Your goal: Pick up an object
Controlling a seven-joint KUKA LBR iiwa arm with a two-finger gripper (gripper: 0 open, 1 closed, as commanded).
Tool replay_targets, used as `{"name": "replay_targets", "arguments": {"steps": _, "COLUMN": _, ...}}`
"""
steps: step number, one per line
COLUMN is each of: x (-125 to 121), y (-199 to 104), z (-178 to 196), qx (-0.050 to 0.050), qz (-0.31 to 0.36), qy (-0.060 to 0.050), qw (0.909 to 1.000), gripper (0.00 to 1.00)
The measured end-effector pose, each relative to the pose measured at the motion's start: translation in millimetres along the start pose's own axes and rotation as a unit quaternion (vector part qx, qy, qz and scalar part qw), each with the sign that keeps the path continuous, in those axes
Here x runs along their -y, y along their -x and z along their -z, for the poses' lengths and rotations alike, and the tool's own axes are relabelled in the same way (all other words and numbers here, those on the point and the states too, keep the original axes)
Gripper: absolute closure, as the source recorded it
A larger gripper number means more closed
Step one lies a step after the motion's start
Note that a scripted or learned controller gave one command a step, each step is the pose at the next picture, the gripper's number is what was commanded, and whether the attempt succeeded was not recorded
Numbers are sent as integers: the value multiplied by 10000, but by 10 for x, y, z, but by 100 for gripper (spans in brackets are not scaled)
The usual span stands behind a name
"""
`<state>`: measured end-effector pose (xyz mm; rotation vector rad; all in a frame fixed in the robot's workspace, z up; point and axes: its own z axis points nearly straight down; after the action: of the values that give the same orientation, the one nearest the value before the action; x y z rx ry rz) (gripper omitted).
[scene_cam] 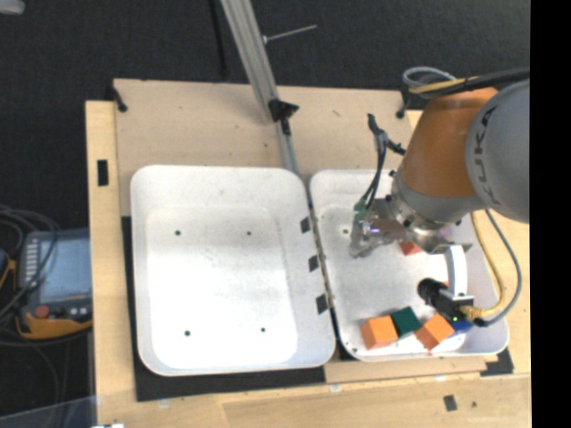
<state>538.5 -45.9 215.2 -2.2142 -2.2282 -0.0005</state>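
Observation:
My gripper [364, 239] hangs over the upper left part of the right bin [343, 190], its metal fingers pointing down and left. Nothing shows between them. Along the near edge of that bin lie an orange block [379, 331], a dark green block [407, 320], a second orange block [436, 332] and a blue piece [461, 326] just behind it. A small red thing [410, 249] peeks out from under the wrist. The blocks sit well below and to the right of the gripper.
The left bin [223, 266] lies beside the right one, with black clips [314, 261] along the shared rim. A slanted metal pole [254, 52] rises behind the bins. A handheld controller [53, 279] rests off the bench at the left.

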Motion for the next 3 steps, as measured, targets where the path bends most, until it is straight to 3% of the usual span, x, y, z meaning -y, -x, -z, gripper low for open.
{"name": "replay_targets", "arguments": {"steps": 3, "x": 126, "y": -1394, "z": 200, "qx": -10, "qz": 13, "qy": 8, "qw": 10000, "gripper": 100}}
